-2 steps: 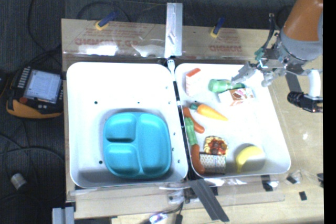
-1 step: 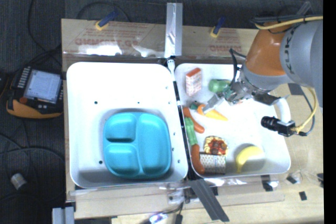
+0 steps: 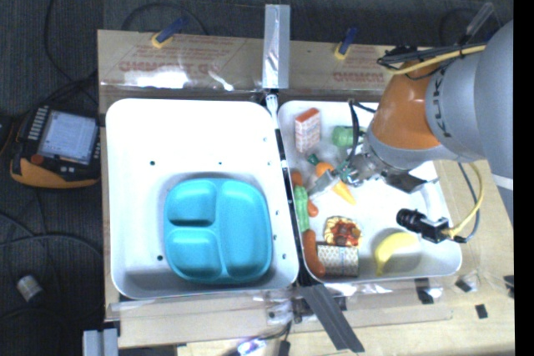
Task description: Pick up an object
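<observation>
Single fixed overhead camera, slanted down, both bins in frame, seemingly mid-distance

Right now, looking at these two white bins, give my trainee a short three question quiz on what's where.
1. True or false: the turquoise divided plastic tray lies in the left white bin.
2. Which sits nearest the right white bin's front edge? A) yellow lemon-shaped toy B) small orange-and-white carton C) green round toy
3. Fill in: the band above the grey arm's wrist is ____.

Key: 1 true; 2 A; 3 orange.
</observation>
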### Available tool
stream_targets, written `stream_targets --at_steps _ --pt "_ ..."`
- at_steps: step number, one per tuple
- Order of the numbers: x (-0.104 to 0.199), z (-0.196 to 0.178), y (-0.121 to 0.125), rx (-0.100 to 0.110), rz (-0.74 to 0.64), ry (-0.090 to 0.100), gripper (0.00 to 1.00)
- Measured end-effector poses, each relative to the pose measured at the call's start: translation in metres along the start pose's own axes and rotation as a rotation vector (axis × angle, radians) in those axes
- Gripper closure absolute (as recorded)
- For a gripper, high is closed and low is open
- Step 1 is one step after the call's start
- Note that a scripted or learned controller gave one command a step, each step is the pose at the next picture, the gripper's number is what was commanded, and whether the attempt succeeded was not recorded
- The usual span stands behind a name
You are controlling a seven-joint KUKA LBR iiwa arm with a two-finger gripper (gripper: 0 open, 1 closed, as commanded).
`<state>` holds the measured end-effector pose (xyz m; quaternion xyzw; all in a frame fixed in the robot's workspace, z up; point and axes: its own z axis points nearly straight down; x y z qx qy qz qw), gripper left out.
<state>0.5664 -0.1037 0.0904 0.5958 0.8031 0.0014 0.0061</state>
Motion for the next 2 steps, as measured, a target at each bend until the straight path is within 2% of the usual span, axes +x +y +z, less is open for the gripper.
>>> stream_targets --at_steps 1,2 --pt "0.002 -0.01 0.002 -0.004 -0.002 0.003 1.0" --pt "0.045 -0.092 0.037 0.013 0.294 0.005 1.0"
